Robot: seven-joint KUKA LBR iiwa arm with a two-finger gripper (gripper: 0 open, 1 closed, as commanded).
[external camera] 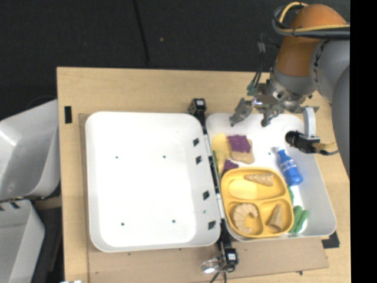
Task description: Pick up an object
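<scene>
1. Clutter in the right bin (323, 214), packed close together: yellow divided tray (257, 204) well below the claw (253, 113), purple block (238, 142) just below it on a tan piece (244, 155), blue bottle (289, 167) below and to its right.
2. Claw hovering at the far end of that bin, fingers spread wide, nothing between them.
3. Likely to close on air if lowered straight down, since only bare white floor lies under the fingers and the nearest object, the purple block, sits a little nearer the camera.
4. Could knock the purple block off the tan piece, or clamp both at once, because one is stacked on the other.
5. Could strike the bin's far wall or the divider clip (197, 105) just to the claw's left, given so little room at that end.
6. Hard to name: tray contents, seemingly toy pastries; green item (300, 218) half tucked under the tray's corner; yellow piece (220, 144) partly behind the purple block.
7. Cut off by the frame: upper arm. Black fitting (299, 140) right of the claw unclear in purpose.
</scene>
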